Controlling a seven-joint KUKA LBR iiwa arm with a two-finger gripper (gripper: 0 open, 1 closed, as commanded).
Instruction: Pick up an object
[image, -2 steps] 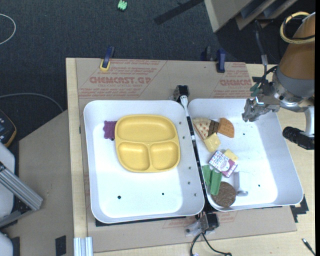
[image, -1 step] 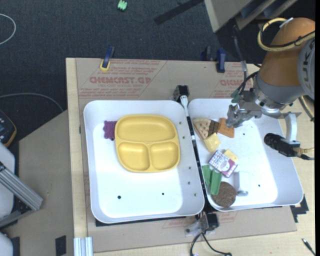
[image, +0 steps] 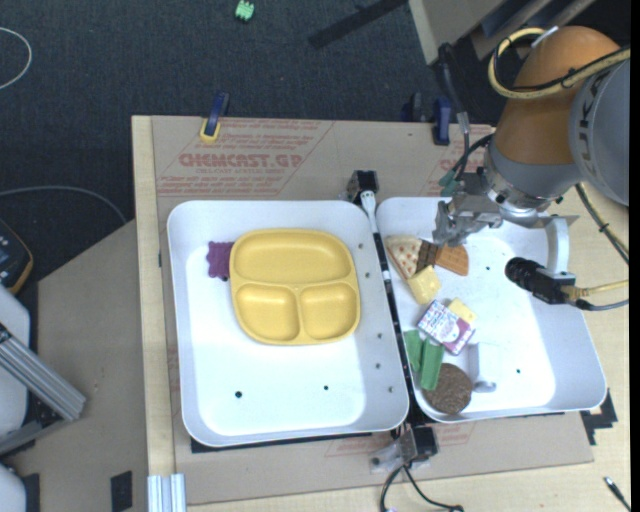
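The gripper (image: 447, 232) hangs low over the back left part of the right bin (image: 540, 375), its dark fingers pointing down toward a cluster of toy food. Whether the jaws are open or closed cannot be told from this angle; the fingertips blur into the items beneath, and nothing is clearly seen between them. Just under and beside the tips lies an orange-brown wedge (image: 454, 261), and touching it on the left is a pale pizza slice (image: 403, 255) with red dots. Just in front of those sits a yellow cheese block (image: 424, 284). Further toward the front of the same bin lie a small purple-and-white packet (image: 442, 325) with a yellow piece (image: 462, 312) at its edge, then a green strip (image: 423, 358), and a round brown cookie (image: 450, 389) against the front rim.

Above the gripper rises the grey arm with its orange band (image: 545, 95). A black cylinder (image: 534, 278) on a bracket juts out beside the wrist, over the bin's middle.

The left bin (image: 270, 395) holds a yellow divided plate (image: 294, 283), with a purple object (image: 219, 259) tucked against its left edge. Both bins rest on a cardboard sheet (image: 250, 150).
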